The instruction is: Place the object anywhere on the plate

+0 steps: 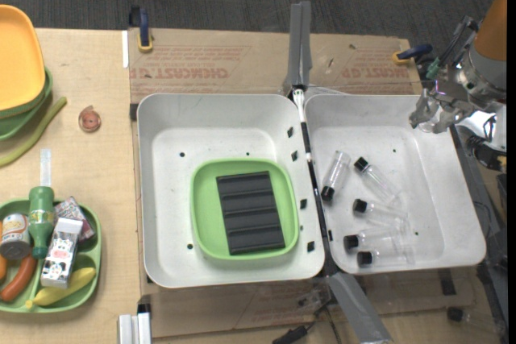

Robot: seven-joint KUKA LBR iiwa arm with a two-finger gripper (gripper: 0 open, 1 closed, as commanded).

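Observation:
A green plate [205, 205] lies in the left bin [161, 141], and a black ridged block [251, 211] rests on it. Several clear vials with black caps [364, 209] are scattered over the floor of the right bin [451, 197]. My gripper [433, 115] hangs over the right bin's far right corner, above and apart from the vials. Nothing shows between its fingers, and their spread is too small to make out.
The bins sit side by side on brown cardboard [210, 64]. On the bench to the left are a green tray of toy food [48, 258], a stack of yellow and green plates [16, 68] and a small pink thing [89, 119]. Clamps [142, 30] hold the cardboard's far edge.

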